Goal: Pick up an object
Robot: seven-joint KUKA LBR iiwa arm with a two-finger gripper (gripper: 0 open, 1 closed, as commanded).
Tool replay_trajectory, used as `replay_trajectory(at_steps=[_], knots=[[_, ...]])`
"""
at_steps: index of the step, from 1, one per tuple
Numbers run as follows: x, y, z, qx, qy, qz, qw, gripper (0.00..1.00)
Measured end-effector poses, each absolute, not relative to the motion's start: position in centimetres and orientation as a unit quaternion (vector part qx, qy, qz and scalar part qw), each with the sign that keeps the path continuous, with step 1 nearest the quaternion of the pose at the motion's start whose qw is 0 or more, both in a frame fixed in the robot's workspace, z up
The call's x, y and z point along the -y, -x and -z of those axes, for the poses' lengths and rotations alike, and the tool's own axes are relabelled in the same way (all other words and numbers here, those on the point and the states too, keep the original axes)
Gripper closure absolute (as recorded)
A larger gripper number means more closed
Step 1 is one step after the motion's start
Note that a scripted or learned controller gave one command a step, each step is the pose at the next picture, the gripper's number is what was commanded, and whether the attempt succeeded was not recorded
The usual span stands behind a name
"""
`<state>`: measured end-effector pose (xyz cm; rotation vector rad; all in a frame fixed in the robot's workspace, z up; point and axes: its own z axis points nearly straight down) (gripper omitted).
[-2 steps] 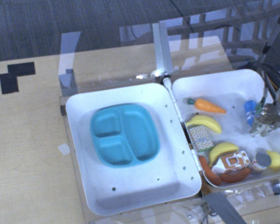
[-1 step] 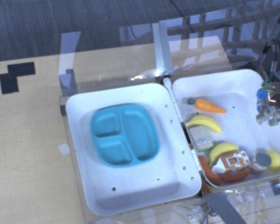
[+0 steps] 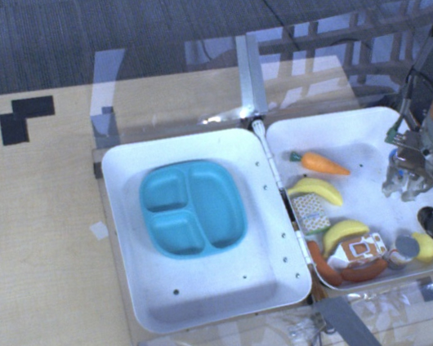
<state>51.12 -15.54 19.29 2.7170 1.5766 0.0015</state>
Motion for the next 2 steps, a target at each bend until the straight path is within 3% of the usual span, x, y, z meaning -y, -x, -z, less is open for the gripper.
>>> replay_trajectory(at_steps=[1,2], knots=[[15.2,-50.8,-16.2,-0.469,-0.883,-0.0004,0.0,1.0],[10.8,-49.0,-24.0,-0.439,-0.898,-0.0019,0.001,1.0]])
